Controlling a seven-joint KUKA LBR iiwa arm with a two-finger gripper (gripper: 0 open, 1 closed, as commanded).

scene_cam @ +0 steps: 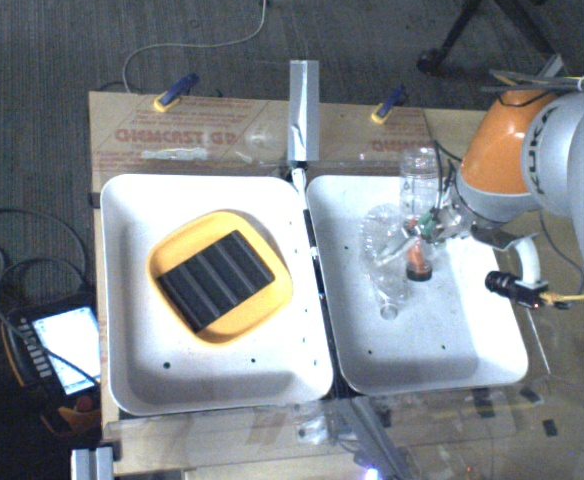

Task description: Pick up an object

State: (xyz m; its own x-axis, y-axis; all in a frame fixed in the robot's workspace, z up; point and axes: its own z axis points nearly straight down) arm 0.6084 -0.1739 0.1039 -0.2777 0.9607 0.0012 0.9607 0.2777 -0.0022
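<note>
Tool (pixel 419 258) low in right bin (pixel 472 358), over clear plastic bottle (pixel 387 253) (jaw state? can't tell). Center on bottle body, squeeze gently, slippery stuff.

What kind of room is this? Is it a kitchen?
Probably a robot lab, not a kitchen. A robot arm reaches over two white bins on a bench clamped with clips, and cables trail across a carpeted floor beside a small screen.

Lab: robot arm (pixel 532 158), clamped bench (pixel 202 133)
</note>
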